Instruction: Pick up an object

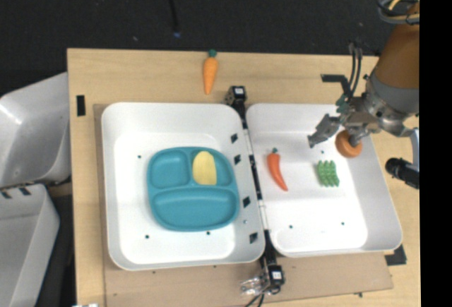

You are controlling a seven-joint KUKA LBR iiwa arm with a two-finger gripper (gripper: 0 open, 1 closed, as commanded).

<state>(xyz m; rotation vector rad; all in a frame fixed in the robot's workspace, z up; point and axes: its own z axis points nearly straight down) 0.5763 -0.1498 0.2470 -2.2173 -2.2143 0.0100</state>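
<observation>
Orange round object (347, 145) lies in the right bin (374, 228) at about 2 o'clock from bin centre, just beside the gripper (339, 130). Whether the claw is apart or together cannot be told, and nothing is seen between its tips. A green ridged piece (327, 173) sits at 6 o'clock of the orange object; a small carrot (276, 169) lies at 9 o'clock, well apart. Judged step: approach, no grasp made. Next move calls for centring over the chosen object, descending, closing on it
</observation>
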